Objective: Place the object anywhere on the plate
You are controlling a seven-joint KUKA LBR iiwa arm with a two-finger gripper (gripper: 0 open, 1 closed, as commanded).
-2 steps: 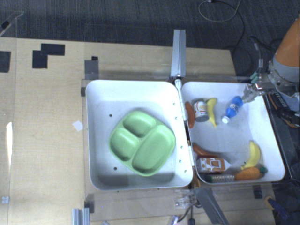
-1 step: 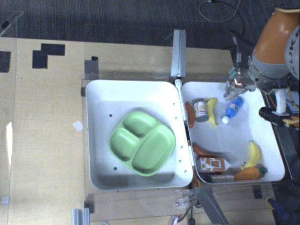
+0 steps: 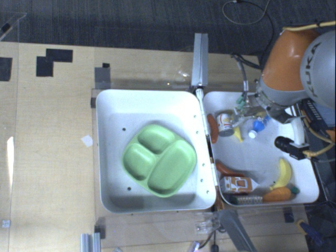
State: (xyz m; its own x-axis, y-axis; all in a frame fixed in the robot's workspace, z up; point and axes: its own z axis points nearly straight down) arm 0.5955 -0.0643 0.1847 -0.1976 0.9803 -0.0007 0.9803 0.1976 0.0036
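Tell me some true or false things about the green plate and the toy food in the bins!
1. The green plate sits in the left bin. True.
2. The plate has food on it. False: its compartments are bare.
3. The banana lies in the right bin. True.
4. The carrot lies on the plate. False: it is in the right bin, near the banana.
5. The gripper is over the right bin. True.

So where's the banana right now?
The banana lies in the right-hand bin, near its right wall at the lower end, just above the carrot and away from the green plate.
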